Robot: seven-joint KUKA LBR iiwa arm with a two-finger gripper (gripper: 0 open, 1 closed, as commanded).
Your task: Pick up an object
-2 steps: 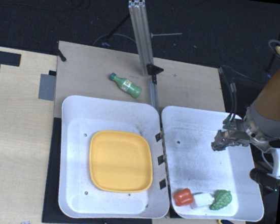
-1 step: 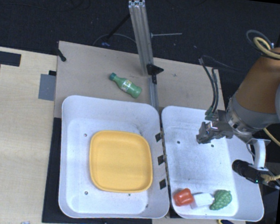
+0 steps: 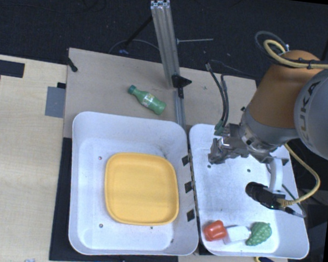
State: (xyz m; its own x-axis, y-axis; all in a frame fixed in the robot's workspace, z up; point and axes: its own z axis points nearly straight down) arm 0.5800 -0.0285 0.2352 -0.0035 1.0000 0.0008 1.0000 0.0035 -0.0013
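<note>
Yellow square plate with rounded corners lies flat in the left bin. Over the upper left of the right bin hangs the pincer, pointing down; I cannot tell how wide it stands, and I see nothing in its grasp. Along that bin's lower edge, well apart from the pincer, sit a red rounded toy, a white block and a green knobbly toy, in a row running left to right. On the worktop above the left bin lies a green bottle, its long axis slanting, cap towards the upper left.
</note>
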